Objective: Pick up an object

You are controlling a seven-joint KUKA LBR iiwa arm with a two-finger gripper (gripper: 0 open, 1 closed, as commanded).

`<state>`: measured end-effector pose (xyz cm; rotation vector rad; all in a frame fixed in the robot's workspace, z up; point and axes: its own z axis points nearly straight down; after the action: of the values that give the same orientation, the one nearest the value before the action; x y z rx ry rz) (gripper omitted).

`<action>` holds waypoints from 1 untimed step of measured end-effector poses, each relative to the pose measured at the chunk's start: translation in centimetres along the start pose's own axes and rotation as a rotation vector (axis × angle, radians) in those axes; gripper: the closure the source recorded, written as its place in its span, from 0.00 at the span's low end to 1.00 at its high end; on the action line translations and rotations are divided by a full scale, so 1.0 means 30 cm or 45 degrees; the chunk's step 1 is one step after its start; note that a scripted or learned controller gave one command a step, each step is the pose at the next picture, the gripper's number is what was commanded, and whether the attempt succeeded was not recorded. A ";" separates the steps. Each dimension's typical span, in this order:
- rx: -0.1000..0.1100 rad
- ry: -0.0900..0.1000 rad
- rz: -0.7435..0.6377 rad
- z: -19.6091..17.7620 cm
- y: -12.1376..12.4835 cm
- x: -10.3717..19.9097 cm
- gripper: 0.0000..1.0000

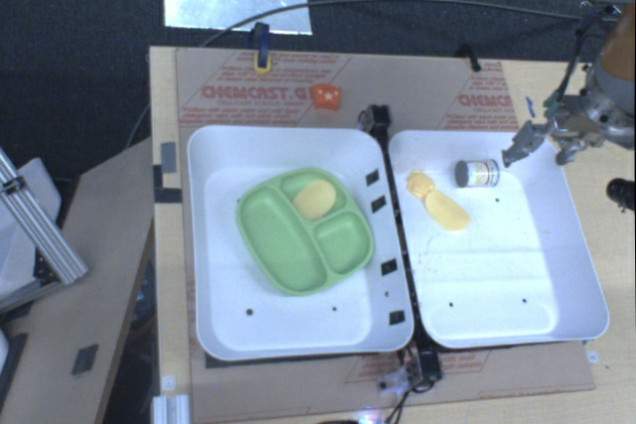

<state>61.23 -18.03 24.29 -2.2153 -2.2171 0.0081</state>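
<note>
Small can [478,174] on its side, long axis left-right

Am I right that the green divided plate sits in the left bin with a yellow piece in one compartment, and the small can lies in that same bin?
Not quite. The camera view shows the green divided plate in the left bin with a yellow piece in one compartment, but the small can lies in the right bin.
</note>
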 end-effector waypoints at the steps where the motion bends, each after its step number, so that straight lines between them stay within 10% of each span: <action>1: -0.013 -0.003 -0.003 -0.022 0.007 0.002 0.00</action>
<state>61.46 -17.98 24.93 -2.2185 -2.2262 -0.0009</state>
